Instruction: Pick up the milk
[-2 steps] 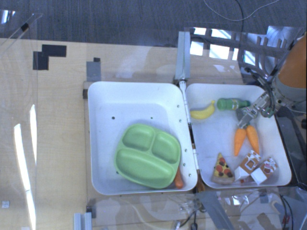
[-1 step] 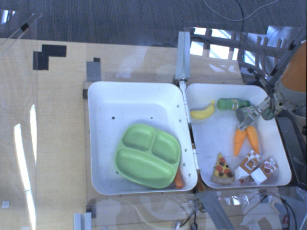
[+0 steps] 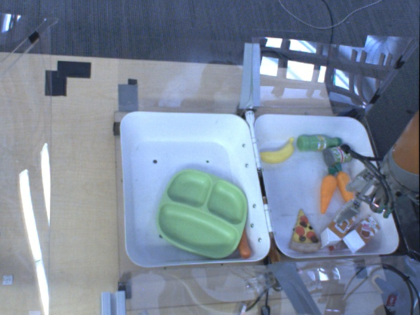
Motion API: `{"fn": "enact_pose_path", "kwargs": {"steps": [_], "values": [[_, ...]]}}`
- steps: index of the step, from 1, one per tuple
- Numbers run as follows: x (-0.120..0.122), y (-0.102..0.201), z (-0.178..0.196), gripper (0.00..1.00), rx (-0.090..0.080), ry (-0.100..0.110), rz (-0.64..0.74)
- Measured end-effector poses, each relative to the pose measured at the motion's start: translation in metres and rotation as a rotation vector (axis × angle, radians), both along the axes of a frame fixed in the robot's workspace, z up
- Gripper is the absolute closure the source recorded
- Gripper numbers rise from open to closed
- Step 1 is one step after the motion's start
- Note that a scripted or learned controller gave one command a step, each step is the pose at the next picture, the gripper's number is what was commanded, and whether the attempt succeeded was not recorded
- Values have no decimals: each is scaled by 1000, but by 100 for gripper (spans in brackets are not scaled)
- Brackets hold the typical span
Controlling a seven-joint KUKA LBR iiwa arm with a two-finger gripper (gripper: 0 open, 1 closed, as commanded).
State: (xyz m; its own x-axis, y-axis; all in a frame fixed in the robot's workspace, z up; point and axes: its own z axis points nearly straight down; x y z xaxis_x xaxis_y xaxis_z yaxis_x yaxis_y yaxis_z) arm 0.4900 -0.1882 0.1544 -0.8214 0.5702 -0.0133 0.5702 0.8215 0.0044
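Camera view is giving me the slanted look down on both bins, and I'm reading it from the near edge outward. Nearest me, in the right bin (image 3: 377, 143), the milk (image 3: 357, 233) is lying against the near right corner, a small carton with a white end and a brown printed side. Just to its left the pizza slice (image 3: 304, 231) is resting on the bin floor. My pincer (image 3: 365, 194) is hovering right above the milk, coming in from the right; whether its fingers are parted or closed I cannot tell from this angle, and I'm seeing nothing clearly gripped between them. Beside the pincer, two carrots (image 3: 328, 191) are lying side by side. Over in the left bin (image 3: 141, 136), the green divided plate (image 3: 203, 212) is sitting toward the near side, with a small orange item (image 3: 244, 247) tucked at its near right edge. Farther back in the right bin, the banana (image 3: 278, 152) and the green bottle (image 3: 317, 142) are lying near the far wall. Around both bins the tabletop (image 3: 72, 176) is showing pale wood.
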Motion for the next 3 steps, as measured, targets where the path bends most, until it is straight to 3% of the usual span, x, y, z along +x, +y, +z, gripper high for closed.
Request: {"fn": "enact_pose_path", "kwargs": {"steps": [1,2,3], "values": [[12,-8,-23,0,-13,-33,180],[13,-17,-23,0,-16,-34,235],[24,-18,48,0,-7,-5,281]]}}
